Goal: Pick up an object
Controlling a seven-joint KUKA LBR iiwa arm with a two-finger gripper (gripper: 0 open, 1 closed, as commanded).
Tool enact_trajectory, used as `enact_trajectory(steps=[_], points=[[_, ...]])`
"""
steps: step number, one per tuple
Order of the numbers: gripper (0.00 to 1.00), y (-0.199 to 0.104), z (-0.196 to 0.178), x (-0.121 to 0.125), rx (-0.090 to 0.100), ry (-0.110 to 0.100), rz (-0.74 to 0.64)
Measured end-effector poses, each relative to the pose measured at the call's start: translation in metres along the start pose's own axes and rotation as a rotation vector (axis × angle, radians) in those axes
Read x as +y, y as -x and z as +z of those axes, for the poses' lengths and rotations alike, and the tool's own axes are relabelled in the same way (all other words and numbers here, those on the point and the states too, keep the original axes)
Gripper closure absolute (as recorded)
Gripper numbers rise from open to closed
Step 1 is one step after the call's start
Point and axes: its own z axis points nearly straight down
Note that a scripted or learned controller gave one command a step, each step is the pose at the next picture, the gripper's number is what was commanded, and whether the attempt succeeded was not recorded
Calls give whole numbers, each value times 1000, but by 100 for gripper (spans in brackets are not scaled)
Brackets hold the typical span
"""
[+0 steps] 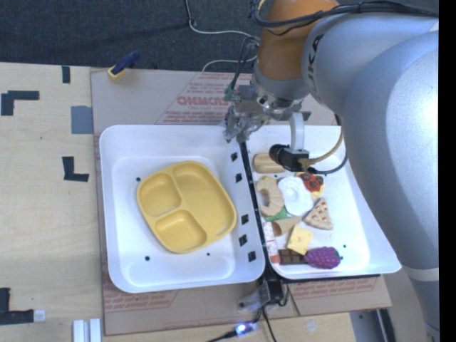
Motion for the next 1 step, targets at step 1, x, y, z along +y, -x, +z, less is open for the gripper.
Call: enact_trajectory(steps=[1], points=[[100,-13,-15,8,1,3,-2]])
